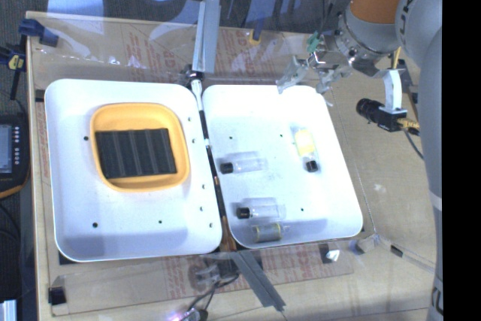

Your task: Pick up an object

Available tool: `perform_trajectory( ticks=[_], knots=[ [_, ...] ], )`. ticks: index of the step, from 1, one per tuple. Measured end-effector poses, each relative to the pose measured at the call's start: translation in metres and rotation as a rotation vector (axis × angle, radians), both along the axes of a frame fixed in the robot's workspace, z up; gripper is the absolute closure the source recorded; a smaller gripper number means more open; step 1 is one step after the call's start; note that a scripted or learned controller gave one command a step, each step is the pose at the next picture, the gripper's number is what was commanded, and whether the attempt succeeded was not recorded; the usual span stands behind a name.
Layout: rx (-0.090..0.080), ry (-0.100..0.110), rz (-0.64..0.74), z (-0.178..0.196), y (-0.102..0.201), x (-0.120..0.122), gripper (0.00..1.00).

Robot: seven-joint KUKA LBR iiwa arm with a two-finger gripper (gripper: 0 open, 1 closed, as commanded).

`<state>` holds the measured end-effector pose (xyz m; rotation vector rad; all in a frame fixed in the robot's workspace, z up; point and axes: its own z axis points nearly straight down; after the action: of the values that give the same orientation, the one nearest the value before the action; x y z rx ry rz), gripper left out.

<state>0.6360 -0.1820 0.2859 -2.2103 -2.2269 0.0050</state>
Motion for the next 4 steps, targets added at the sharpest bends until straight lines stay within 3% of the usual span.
perform_trajectory(
  ticks=[1,2,3,4],
  knots=[
    [0.001,-0.001,0.109,-0.078,-0.029,-0.06,0.0],
    [0.001,0.0,0.221,-0.195,0.032,-0.035,0.0],
    [-0.005,-0.004,0.277,-0.193,0.061,-0.094,0.0],
    [0.001,-0.004,0.305,-0.107,0.077,-0.156,0.0]
  ],
)
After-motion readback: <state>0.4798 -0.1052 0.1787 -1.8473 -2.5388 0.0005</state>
